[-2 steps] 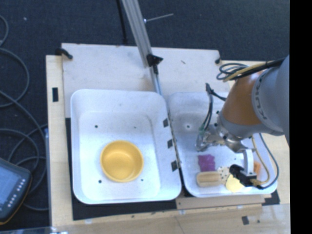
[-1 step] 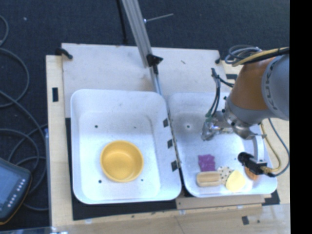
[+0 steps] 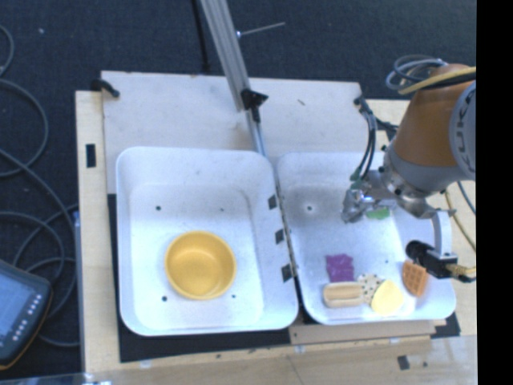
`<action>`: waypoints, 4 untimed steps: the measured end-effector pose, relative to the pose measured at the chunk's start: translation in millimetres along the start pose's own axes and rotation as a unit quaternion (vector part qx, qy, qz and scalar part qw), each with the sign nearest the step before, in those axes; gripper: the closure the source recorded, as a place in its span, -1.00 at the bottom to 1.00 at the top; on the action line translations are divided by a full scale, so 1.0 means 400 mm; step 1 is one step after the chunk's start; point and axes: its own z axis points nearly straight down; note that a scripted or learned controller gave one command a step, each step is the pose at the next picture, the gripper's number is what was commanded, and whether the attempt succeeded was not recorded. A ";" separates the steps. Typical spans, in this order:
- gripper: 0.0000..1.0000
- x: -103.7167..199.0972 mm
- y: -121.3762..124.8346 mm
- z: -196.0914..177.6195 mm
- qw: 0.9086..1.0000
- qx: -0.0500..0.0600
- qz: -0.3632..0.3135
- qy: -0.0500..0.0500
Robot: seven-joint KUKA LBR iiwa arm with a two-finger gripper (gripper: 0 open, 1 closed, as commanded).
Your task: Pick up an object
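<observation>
End effector over the right bin; finger state cannot be told.

Two shallow white bins are seen side by side on the tabletop. In the left bin a yellow bowl is set upright, toward the near side. In the right bin the loose objects are gathered along the near edge: a purple block, a tan bread-like roll just below it, a small spotted piece beside the roll, a pale yellow rounded piece, and an orange waffle-like piece at the right wall. The arm is reached in from the right, its end effector placed above the middle of the right bin, apart from the objects. A bit of green is noted beside it; what it is cannot be made out.
</observation>
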 end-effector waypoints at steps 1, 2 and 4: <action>1.00 0.006 -0.003 -0.159 1.000 -0.001 0.000 0.000; 1.00 0.146 -0.006 -0.119 1.000 0.003 -0.001 0.001; 1.00 0.384 0.008 -0.107 1.000 0.003 -0.001 0.001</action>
